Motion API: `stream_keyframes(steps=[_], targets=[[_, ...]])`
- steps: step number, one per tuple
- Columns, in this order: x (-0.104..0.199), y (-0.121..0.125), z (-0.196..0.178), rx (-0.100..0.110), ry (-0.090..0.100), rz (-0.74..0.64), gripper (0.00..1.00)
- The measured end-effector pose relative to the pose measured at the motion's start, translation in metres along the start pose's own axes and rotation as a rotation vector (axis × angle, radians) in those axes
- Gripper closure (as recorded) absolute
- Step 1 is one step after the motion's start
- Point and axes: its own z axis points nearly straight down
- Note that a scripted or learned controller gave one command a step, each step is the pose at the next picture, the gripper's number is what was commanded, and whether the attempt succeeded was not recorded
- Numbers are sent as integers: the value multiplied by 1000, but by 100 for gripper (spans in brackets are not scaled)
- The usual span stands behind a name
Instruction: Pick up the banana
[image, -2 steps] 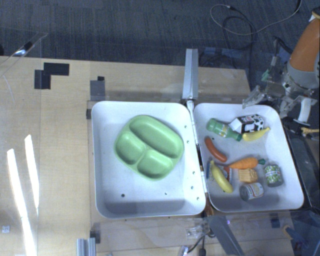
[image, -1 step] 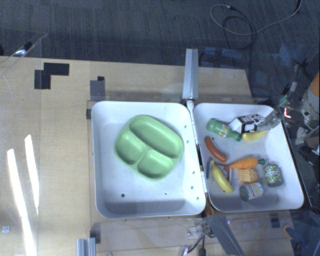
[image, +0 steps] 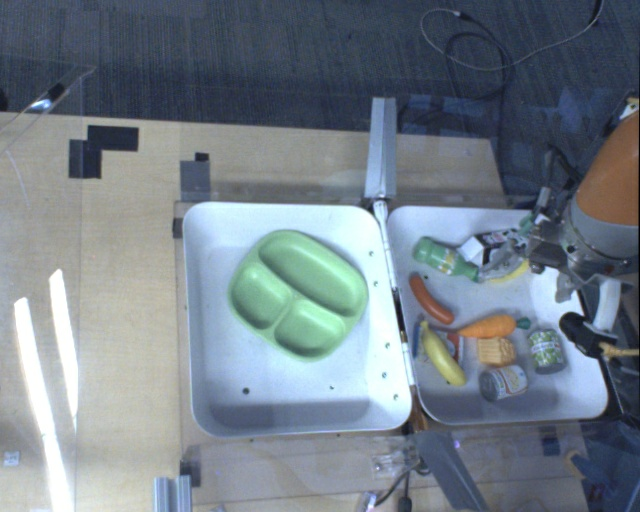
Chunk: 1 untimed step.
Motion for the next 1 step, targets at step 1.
stream_keyframes(steps=[1], targets=[[22, -18, 33, 1, 0, 38, 0]])
